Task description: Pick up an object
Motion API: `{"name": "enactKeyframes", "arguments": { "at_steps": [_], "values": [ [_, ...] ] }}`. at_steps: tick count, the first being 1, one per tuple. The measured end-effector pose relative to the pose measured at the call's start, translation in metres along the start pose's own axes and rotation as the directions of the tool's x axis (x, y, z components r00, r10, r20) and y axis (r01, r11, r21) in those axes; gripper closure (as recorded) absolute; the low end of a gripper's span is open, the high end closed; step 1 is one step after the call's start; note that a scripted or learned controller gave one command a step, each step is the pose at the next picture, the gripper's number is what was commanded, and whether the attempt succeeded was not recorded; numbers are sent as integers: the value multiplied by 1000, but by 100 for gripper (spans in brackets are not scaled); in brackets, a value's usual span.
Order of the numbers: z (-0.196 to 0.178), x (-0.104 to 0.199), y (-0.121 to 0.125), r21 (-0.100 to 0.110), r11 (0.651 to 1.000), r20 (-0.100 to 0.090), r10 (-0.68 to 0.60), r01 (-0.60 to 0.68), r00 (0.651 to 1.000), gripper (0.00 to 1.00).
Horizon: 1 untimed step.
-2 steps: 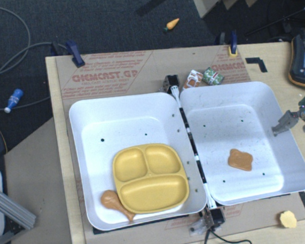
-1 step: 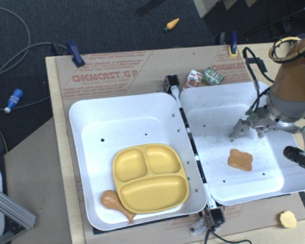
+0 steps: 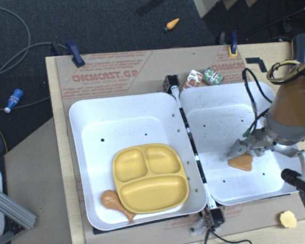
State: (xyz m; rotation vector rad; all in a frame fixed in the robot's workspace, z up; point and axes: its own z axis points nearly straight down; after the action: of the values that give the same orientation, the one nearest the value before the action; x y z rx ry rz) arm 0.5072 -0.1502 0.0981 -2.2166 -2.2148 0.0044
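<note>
In the left bin [image 3: 83, 131] a yellow divided plate [image 3: 150, 177] is seen lying flat, with an orange spoon-shaped toy [image 3: 115, 202] tucked against its lower left edge and partly under it. Nothing there is being approached. Between the two bins a black clip [image 3: 191, 142] runs along the shared rim.

Over in the right bin [image 3: 216, 115] a small orange wedge [image 3: 242, 162] is lying on the floor, and the gripper [image 3: 246, 148] is lowered right at its upper edge, touching or just above it. Whether the jaws are open or closed cannot be told from this angle, as they are masked by the wrist; no hold on the wedge can be confirmed.

Now the risks. The wedge looks low and flat, so it could be skated sideways across the smooth floor instead of being caught. With contact made only at its upper edge, it may be pinched by a corner and dropped as soon as it is lifted. A loose black cable [image 3: 255, 101] is draped beside the wrist and could be snagged. Outside the bins, a yellow piece [image 3: 287, 219] is left on the bench, well out of play.
</note>
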Motion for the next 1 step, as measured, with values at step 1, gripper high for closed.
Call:
{"name": "enactKeyframes", "arguments": {
  "at_steps": [1],
  "values": [
    [14, 23, -29, -6, 1000, 3, 0, 0, 1000, 0]
  ]
}}
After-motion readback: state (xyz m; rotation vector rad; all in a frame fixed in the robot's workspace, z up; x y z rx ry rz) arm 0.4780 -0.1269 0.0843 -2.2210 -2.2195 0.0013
